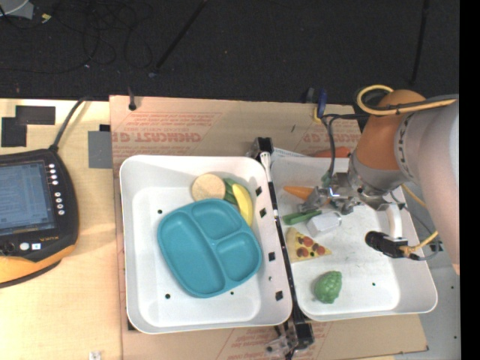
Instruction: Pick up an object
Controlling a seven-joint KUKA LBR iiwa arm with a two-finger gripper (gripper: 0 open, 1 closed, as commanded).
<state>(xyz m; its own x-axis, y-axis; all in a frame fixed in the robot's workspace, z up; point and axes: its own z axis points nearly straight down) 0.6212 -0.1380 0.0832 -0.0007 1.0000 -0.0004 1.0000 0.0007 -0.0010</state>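
Camera view, right bin [420,295]: I count four loose items, namely one carrot [298,192], one green stalk-like piece [301,216], one pizza slice [307,247] and one green leafy lump [328,286].
Gripper [330,201]: low over the right bin's upper left, just beside the carrot (I cannot tell how it is set).
Left bin [142,276]: one teal divided plate [208,247], one tan round piece [208,187], one banana [242,202] along the plate's upper right edge.
Obstruction: arm [397,145] covers the right bin's upper right.
Off bench: one tablet [30,205] at far left.
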